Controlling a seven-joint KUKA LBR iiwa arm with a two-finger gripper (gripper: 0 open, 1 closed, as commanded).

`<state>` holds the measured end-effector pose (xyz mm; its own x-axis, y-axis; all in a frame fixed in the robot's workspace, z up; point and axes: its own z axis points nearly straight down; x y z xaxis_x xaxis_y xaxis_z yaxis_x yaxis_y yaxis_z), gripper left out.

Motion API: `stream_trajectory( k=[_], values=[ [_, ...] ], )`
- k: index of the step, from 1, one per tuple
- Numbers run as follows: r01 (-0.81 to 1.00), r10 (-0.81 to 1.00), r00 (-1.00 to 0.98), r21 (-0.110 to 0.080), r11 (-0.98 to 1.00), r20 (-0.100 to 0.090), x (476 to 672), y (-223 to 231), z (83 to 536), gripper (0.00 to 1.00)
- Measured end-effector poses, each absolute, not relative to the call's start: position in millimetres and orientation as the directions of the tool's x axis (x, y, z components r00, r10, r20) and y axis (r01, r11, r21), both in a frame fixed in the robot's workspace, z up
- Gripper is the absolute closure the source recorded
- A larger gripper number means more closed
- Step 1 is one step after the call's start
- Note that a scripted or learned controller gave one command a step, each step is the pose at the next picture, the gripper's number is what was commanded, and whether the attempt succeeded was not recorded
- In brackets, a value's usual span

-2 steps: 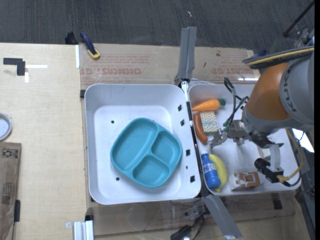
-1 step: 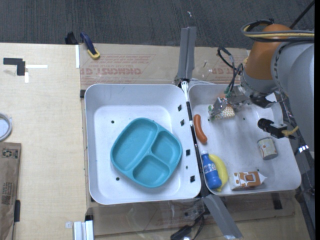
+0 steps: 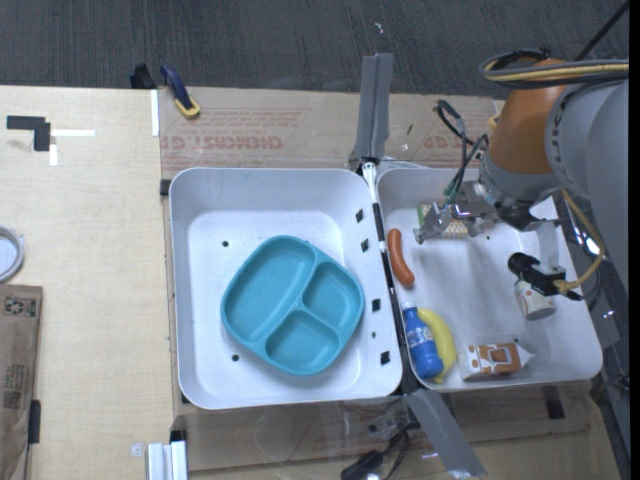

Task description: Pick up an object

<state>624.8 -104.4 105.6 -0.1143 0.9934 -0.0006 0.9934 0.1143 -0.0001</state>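
Gripper (image 3: 440,223) hung over the right bin (image 3: 560,368) (far-left corner), above the sausage (image 3: 401,257); state of jaws could not be told.

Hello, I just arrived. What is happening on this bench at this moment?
A robot arm reaches in from the right over the right bin. Its gripper hangs near the far wall of that bin, with nothing visibly held. Lying in the right bin are a sausage, a blue bottle, a banana and a small carton. The left bin holds a blue divided plate. No object has been lifted yet.
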Motion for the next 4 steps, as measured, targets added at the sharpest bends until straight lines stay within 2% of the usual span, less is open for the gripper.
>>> stream_trajectory(
  k=[1,2,3,4],
  values=[
    [0.993,0.993,-0.116,0.0,0.116,-0.002,625.0,-105,115,1.0],
    [0.993,0.993,-0.116,0.0,0.116,-0.002,625.0,-105,115,0.0],
    [0.998,0.998,-0.05,-0.028,0.051,0.026,655.8,-145,93,0.0],
    [0.998,0.998,-0.053,-0.016,0.053,0.014,658.2,-148,105,1.0]
  ],
)
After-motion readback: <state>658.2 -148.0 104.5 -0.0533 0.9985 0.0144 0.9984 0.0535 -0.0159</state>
